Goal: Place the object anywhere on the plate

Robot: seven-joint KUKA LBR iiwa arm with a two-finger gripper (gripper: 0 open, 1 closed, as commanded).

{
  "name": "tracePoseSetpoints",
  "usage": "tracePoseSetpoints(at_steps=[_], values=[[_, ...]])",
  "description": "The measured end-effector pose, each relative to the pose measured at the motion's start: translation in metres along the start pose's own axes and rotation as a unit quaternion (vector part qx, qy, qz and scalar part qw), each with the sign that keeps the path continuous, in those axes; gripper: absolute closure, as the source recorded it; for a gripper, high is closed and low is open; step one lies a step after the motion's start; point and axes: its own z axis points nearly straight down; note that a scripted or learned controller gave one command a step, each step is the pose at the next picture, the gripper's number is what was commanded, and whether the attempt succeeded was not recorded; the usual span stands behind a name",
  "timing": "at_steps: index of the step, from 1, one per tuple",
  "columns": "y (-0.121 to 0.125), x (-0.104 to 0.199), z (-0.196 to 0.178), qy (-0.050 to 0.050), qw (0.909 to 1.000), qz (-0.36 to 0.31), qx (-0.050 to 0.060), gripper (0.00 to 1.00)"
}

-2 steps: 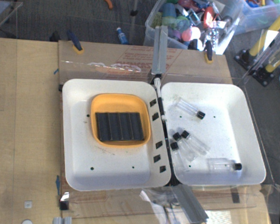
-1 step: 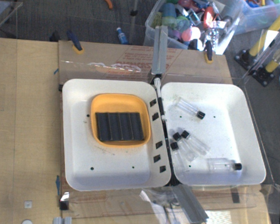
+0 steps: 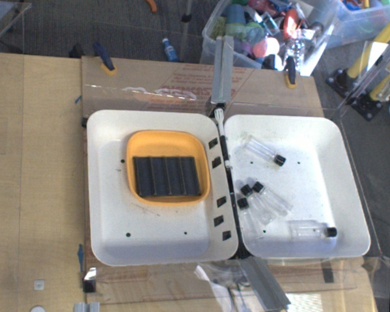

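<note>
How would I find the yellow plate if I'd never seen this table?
Look at the two white bins side by side and take the left bin. The plate lies in its middle, yellow and squarish, with a dark ribbed block on it. The right bin's things are clear tubes with black caps.

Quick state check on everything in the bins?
Orange plate: in left bin, carrying a black ribbed block.
Clear vials with black caps: four lying on their sides in right bin, e.g..
Left bin: holds the plate.
</note>
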Motion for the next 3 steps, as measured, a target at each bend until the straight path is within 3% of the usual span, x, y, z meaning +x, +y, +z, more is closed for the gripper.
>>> tracePoseSetpoints(at_steps=[1, 2, 3], values=[[0.001, -0.001, -0.013, -0.005, 1.0, 0.0, -0.002, 1.0], [0.001, -0.001, -0.012, -0.005, 1.0, 0.0, -0.002, 0.0], [-0.006, 0.008, 0.091, 0.003, 0.9986, -0.053, 0.0, 0.0]])
